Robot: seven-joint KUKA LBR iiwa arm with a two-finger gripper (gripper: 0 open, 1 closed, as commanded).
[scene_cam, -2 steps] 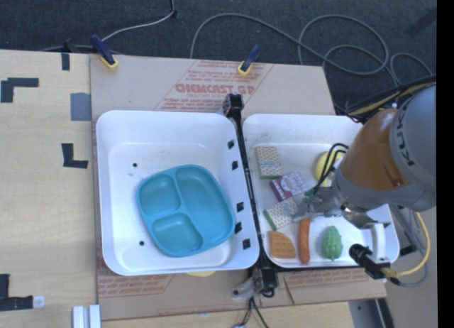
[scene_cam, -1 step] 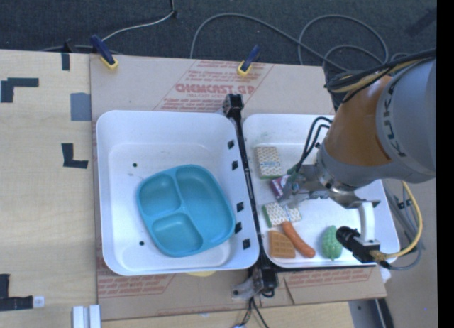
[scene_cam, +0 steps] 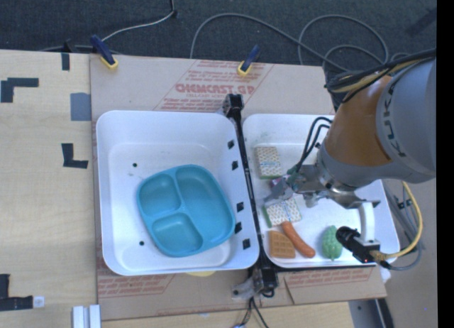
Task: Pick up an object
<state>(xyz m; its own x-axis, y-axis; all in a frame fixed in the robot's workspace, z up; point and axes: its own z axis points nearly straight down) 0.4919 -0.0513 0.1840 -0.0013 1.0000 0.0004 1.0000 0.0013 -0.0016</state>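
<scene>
Grey and orange, your arm reaches in over the right bin, and its gripper hangs low among the small items there. The step in hand reads as the approach to a pick; no lift has begun. Whether the gripper is open or closed cannot be told, since the wrist hides it from above, and nothing can be confirmed as held.

Taking the gripper as your landmark:
- A pale waffle piece lies just above it, near the bin divider.
- A second waffle piece lies just below it, possibly touching.
- An orange carrot and a tan cracker-like piece lie further below, side by side.
- A green leafy item sits below and to the right, beside a black fitting on the arm.

In my judgement the nearest candidate is the lower waffle piece. Your next move calls for centring over a single item, closing, then lifting straight up.

Obstructions: the items are crowded, so a double contact is likely. The divider stands close on the left. A blue divided plate lies in the left bin, well apart.
</scene>
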